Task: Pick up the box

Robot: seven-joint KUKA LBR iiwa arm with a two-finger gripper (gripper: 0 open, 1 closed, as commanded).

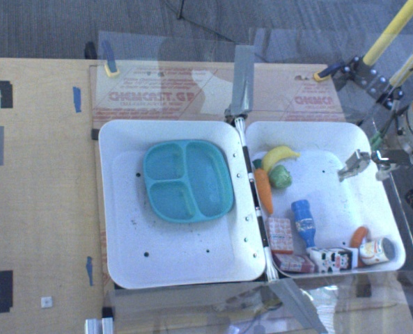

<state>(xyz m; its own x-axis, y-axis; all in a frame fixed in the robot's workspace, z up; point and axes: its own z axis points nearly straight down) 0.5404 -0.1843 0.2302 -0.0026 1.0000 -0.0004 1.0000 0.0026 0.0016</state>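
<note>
Two white bins sit side by side under the camera. The left bin [122,256] carries a teal tray [188,180] with three compartments. The right bin [331,207] carries all the small things: a banana [281,155], a green piece [281,177] just beside it, a carrot [263,190] along the divider, a blue bottle [303,222], and near the front wall a cow-pattern carton [331,259], a small jar [375,251] and an orange piece [359,236].

My target, the box [281,234], is the red and white one in the front left part of the right bin, near the divider, just beside the bottle. A flatter red packet [296,263] lies just in front of it.

My pincer [354,164] hangs over the right side of this bin, well apart from the box, with nothing between the fingers. Whether they are spread or pressed together, I cannot tell; they are too small and grey.

I judge this is the approach step, not yet the grasp. Next I must travel toward the divider, come above the box, and descend without knocking the bottle.
</note>
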